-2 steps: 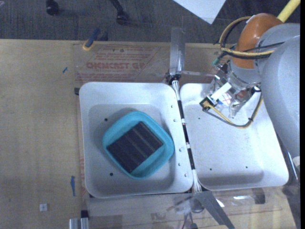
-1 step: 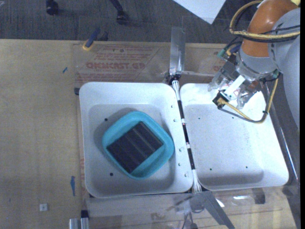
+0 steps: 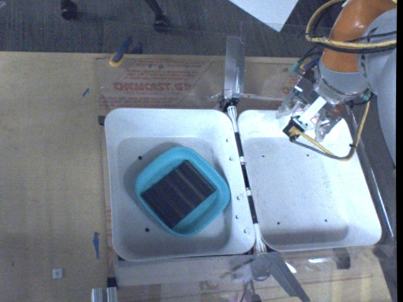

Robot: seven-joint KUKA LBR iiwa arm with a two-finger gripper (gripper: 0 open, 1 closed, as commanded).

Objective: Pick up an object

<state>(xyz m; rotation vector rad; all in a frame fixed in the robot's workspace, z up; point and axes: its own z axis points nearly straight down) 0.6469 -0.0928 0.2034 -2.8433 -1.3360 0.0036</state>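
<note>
A teal square dish [image 3: 182,198] with a dark ribbed insert lies tilted in the left bin [image 3: 126,131], a little below its middle. My gripper [image 3: 308,121] hangs over the top right part of the right bin [image 3: 315,231], far from the dish. Nothing shows between its fingers. The orange band of the arm [image 3: 362,17] sits above it at the upper right.
A metal divider post [image 3: 234,68] stands behind the seam between the two bins. Yellow and black cables [image 3: 327,150] loop down from the wrist over the right bin. A clear plastic sheet with red lettering [image 3: 151,83] lies behind the left bin.
</note>
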